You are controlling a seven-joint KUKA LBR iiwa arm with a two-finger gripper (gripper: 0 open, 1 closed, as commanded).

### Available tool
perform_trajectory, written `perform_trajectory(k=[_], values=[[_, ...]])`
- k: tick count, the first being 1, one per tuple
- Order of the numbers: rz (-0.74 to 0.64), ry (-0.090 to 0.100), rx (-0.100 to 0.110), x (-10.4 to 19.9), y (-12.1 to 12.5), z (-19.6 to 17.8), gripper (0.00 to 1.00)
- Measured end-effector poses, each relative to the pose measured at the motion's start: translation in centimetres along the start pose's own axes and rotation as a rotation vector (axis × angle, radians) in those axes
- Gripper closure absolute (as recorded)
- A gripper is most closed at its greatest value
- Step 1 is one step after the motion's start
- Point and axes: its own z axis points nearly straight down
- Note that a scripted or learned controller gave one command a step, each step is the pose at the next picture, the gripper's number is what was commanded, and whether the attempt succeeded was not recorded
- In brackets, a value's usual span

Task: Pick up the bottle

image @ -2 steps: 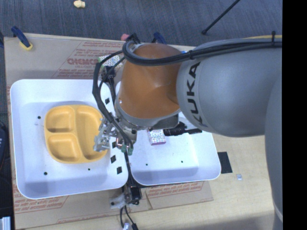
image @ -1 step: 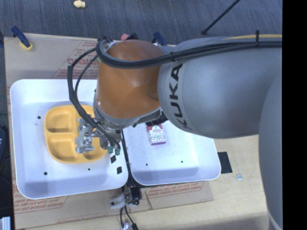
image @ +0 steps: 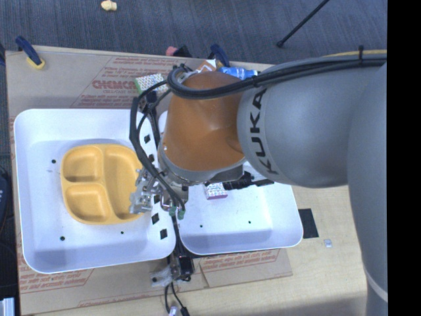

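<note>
You've got yellow divided tray [image: 99, 184] sitting in left white bin [image: 33, 150], three compartments, toward bin's right side. Right white bin [image: 263, 232] holds small patterned packet [image: 215, 191] near its back. Both bins rest on cardboard sheet [image: 99, 84] with red print covering surface. Blue clamp [image: 29, 51] grips cardboard's far left corner. Small yellow thing [image: 108, 6] on grey carpet [image: 197, 12] up top, too small to tell what.

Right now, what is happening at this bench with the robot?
The grey and orange arm reaches in over the two white bins. Its hand hangs low at the right edge of the yellow divided tray, which lies in the left bin. A small pink item lies in the right bin.
</note>
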Motion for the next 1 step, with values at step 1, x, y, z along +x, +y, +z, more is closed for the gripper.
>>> perform_trajectory(k=[1], values=[[-0.140, -0.003, -0.001, 0.00, 0.22, -3.61, 1.00]])
